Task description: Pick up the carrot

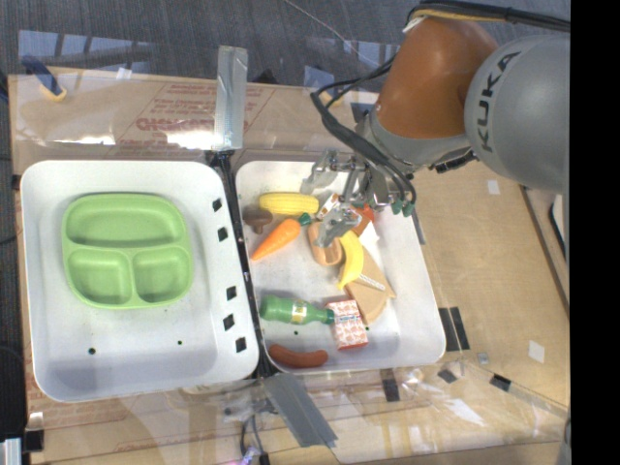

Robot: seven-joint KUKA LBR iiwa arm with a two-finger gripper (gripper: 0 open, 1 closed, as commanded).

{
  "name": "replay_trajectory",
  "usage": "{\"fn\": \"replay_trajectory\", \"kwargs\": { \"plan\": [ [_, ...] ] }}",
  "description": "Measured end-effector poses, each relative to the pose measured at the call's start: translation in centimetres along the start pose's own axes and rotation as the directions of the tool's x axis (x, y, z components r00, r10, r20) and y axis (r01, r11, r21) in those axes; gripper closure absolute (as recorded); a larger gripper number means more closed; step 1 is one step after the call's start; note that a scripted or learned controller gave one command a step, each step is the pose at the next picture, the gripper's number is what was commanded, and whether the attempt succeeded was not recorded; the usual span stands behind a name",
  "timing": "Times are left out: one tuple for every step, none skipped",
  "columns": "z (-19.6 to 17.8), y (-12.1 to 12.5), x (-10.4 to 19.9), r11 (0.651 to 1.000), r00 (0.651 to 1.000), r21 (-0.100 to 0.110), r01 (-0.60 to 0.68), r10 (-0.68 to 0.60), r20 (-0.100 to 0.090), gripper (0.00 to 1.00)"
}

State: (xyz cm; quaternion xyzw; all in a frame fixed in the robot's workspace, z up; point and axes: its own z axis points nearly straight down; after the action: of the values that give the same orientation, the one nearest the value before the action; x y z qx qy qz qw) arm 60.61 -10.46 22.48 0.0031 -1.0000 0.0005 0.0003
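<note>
The carrot (276, 237) is orange with a green top at its right end and lies tilted in the upper left of the right bin (418, 289). My gripper (338, 218) hangs just to the right of the carrot's green top, over a yellow banana (350, 260) and a tan item. Its metal fingers (330, 229) point down into the bin, and nothing shows held between them. The grey arm with its orange band comes in from the upper right.
A corn cob (288, 203) and a brown piece (257, 218) lie above the carrot. Lower in the right bin are a green bottle (294, 310), a red-and-white carton (348, 324), a sausage (299, 357) and a bread wedge (370, 296). The left bin (48, 356) holds a green divided plate (128, 248).
</note>
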Motion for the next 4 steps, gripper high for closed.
{"fn": "replay_trajectory", "kwargs": {
  "plan": [
    [13.4,-0.9,-0.7,0.977,0.977,-0.002,0.213,-0.213,0.000,0.00],
    [12.2,-0.7,-0.9,0.975,0.975,-0.001,0.220,-0.220,0.004,1.00],
    [5.9,-1.1,-5.2,0.980,0.980,0.002,0.197,-0.197,0.008,1.00],
    [-9.6,-3.5,-5.3,0.959,0.959,0.008,0.282,-0.282,0.016,1.00]
  ]
}}
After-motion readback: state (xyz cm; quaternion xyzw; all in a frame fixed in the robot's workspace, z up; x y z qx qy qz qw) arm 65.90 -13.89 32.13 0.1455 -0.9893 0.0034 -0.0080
